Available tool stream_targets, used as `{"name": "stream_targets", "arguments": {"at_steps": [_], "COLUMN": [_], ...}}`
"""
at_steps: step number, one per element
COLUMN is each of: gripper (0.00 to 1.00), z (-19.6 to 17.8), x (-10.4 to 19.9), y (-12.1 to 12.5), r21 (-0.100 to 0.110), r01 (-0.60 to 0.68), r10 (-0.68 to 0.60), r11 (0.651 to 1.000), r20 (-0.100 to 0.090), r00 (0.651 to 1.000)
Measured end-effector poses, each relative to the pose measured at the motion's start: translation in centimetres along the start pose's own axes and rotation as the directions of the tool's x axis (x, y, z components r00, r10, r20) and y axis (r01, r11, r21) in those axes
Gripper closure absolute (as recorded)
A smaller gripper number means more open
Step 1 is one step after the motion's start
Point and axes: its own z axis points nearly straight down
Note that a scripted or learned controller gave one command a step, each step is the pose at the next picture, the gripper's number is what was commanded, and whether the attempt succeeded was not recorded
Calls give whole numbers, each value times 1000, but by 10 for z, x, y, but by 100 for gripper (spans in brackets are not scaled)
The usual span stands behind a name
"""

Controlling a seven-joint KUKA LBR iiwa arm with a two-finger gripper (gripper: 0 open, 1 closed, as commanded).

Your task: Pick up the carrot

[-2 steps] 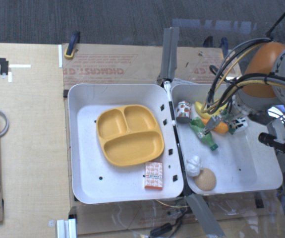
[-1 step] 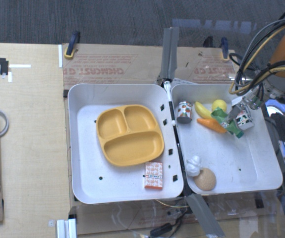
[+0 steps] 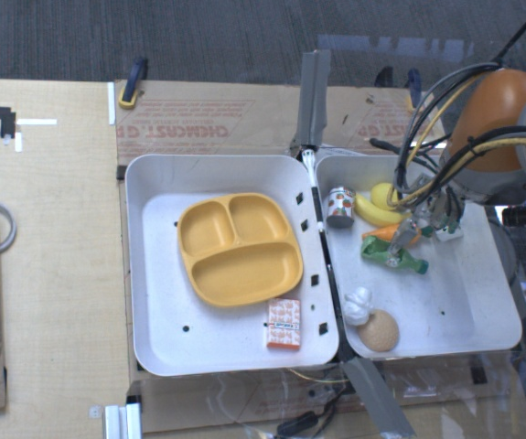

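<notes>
The gripper point(image 3: 407, 239) is down in the right bin point(image 3: 482, 300), right on the carrot point(image 3: 386, 235) — whether its fingers are spread or pinched, I cannot tell. The carrot's orange body pokes out to the claw's left, its green leafy top point(image 3: 392, 254) trailing just below. Just up and left lies a banana point(image 3: 379, 206), then a small can point(image 3: 339, 207). Further below sit a white garlic bulb point(image 3: 357, 305) and a brown potato point(image 3: 380, 330). Well left — in the other bin point(image 3: 153, 337) — a yellow divided plate point(image 3: 240, 248) and a small box point(image 3: 284, 324).
</notes>
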Motion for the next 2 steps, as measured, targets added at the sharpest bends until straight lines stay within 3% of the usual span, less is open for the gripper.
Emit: {"name": "stream_targets", "arguments": {"at_steps": [1,2], "gripper": [100,100], "z": [-14,-104], "x": [-3,-40], "y": [4,-46], "r21": [-6,2], "r01": [2,-66], "r10": [-2,66], "r11": [1000,998], "r20": [8,1], "r00": [1000,998]}}
